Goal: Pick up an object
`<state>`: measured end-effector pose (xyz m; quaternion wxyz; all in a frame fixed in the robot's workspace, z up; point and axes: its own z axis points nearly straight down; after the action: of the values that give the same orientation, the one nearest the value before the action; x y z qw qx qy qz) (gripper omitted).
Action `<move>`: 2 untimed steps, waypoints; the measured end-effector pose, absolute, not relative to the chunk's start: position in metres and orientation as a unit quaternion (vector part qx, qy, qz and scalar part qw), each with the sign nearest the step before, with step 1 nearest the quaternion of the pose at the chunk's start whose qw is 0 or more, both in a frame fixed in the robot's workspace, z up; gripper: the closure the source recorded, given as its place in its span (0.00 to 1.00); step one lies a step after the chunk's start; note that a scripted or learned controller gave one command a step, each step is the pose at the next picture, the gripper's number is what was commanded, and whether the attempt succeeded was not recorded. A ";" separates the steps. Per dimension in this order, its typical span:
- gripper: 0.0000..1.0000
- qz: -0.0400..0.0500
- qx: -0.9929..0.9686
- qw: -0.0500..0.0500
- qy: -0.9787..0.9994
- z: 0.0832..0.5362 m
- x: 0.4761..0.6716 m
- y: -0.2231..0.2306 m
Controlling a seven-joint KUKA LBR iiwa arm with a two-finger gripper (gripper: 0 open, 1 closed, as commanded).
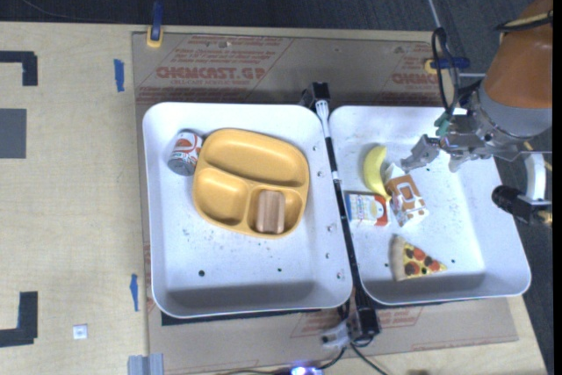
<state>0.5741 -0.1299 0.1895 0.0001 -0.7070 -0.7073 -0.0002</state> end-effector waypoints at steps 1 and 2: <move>0.00 -0.004 -0.708 -0.007 -0.706 0.101 0.576 -0.119; 0.00 -0.004 -0.707 -0.006 -0.707 0.090 0.529 -0.096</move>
<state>0.5288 -0.0958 0.0904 -0.0059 -0.7075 -0.7067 -0.0044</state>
